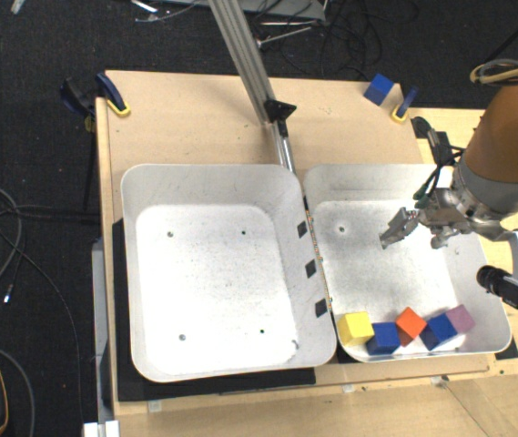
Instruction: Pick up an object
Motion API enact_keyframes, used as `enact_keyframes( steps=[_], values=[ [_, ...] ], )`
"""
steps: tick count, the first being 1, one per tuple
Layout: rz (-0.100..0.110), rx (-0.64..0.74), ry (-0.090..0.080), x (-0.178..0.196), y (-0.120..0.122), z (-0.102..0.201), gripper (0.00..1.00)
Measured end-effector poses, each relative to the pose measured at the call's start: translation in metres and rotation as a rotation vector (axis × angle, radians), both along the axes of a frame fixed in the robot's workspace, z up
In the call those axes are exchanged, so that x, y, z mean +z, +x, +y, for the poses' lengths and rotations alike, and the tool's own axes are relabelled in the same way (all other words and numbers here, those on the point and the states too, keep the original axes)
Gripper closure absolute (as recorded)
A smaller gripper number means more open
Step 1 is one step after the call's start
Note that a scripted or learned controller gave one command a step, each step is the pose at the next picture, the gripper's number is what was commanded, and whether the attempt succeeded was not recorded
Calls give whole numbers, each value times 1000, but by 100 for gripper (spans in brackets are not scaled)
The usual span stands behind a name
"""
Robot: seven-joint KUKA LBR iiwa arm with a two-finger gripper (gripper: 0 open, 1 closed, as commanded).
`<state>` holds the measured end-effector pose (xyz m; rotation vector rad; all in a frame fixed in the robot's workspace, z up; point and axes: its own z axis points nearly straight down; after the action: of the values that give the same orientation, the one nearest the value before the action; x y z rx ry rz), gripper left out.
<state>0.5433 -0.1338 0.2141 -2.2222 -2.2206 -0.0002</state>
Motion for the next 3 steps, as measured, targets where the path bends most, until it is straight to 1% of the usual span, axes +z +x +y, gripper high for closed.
enact_keyframes(
  steps=[1,2,3],
  values=[
    [3,0,1,-14,-30,18,0],
    [-1,-4,-1,-122,2,-61,0],
    [1,9,3,-119,-17,29,0]
  ],
)
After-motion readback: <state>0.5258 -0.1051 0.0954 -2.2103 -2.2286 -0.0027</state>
